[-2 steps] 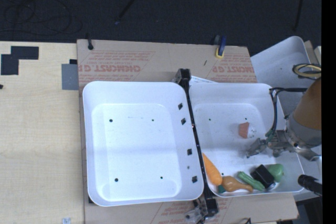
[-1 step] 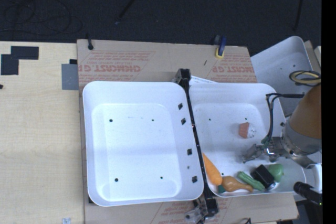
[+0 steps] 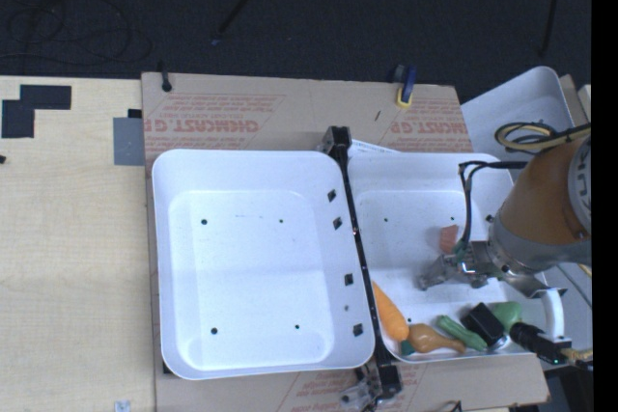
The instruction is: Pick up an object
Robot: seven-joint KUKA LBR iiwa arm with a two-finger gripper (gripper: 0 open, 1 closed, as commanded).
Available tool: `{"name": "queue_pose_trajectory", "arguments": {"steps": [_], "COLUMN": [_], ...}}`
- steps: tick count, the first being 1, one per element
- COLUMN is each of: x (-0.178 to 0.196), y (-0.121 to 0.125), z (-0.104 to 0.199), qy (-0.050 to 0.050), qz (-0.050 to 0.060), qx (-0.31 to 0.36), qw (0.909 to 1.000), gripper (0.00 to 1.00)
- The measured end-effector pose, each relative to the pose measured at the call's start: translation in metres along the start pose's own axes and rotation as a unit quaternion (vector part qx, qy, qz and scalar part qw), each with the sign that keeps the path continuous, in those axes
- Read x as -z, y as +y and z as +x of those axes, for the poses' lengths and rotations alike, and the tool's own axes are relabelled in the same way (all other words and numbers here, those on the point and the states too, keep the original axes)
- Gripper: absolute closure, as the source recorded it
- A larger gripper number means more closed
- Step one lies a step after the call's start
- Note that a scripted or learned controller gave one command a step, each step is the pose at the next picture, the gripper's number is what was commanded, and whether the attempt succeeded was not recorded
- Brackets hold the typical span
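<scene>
Camera view: the gripper [image 3: 436, 275] hangs over the right bin [image 3: 406, 207], open or closed I cannot tell; the orange carrot-shaped toy [image 3: 389, 309] looks light, slippery, best pinched mid-body

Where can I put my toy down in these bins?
The left bin is bare. In the right bin, the far part is free. Its near edge is crowded: orange piece, tan piece, green piece.

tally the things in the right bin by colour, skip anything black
orange thing: 1
tan thing: 1
green things: 2
reddish thing: 1
total: 5
</scene>
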State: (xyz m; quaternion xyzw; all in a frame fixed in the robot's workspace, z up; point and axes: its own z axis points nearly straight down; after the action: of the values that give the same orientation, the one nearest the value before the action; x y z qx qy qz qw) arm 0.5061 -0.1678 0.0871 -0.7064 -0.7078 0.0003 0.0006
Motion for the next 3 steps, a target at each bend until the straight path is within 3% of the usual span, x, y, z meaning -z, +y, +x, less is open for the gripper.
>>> {"name": "queue_pose_trajectory", "arguments": {"steps": [1, 2, 3], "x": [0.001, 0.004, 0.000], "y": [-0.032, -0.022, -0.017], "z": [-0.048, -0.046, -0.024], "qy": [-0.001, 0.000, 0.000], "qz": [0.001, 0.000, 0.000], "qx": [-0.002, -0.001, 0.000], "qw": [1.0000, 1.0000, 1.0000], "gripper": [0.00, 0.00, 0.00]}}
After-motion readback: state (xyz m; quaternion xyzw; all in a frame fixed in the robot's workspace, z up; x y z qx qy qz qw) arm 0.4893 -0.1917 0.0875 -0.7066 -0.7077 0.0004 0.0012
